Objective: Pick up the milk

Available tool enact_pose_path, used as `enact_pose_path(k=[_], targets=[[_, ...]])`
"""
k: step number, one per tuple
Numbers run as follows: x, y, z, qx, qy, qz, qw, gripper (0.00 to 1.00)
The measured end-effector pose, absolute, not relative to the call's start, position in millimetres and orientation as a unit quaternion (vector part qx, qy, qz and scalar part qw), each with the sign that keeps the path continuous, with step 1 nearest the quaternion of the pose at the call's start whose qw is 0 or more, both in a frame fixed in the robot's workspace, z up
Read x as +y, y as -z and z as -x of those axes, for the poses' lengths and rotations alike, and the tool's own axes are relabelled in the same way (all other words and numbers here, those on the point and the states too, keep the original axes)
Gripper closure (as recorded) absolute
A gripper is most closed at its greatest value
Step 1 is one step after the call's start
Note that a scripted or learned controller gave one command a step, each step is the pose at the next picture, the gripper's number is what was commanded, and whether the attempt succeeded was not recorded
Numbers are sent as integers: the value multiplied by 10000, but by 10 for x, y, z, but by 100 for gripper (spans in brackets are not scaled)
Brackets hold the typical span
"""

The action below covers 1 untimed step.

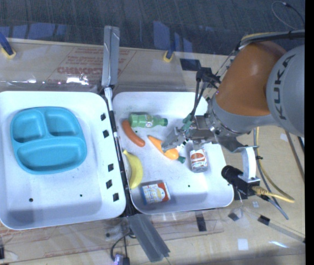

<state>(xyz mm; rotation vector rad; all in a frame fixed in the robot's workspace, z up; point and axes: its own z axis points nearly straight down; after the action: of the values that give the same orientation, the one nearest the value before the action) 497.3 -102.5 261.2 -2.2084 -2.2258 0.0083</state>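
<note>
Hovering low in the right bin (214, 195), the tool (174, 142) sits almost on the carrot (165, 148); how far it is open cannot be told, and nothing can be seen in its grip. Far off to its left lies the blue plate (47, 138) in the left bin (5, 203). (PHOTOGRAPHER)

And the milk? (DESK)

Taking it to be the small white bottle with the red label, the milk (198, 160) stands just to the tool's right and a little nearer the camera. It is apart from the tool. (PHOTOGRAPHER)

So what would a clean pick need? (DESK)

Working across: the banana (135, 170) and sausage (133, 133) on the tool's left, the green bottle (147, 121) beyond it and the can (155, 192) on the near side are well clear. The carrot is the nuisance, since its tip lies close beside the milk. My read is that the tool should rise, shift right until centred over the bottle, open wider than its body, then come straight down and close across the narrow sides without catching the carrot. (PHOTOGRAPHER)
</note>
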Motion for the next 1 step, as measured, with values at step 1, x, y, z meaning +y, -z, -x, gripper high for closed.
enact_pose_path(k=[1], targets=[[-1291,-2387,-5600,-7495,-20,6620,20,0]])
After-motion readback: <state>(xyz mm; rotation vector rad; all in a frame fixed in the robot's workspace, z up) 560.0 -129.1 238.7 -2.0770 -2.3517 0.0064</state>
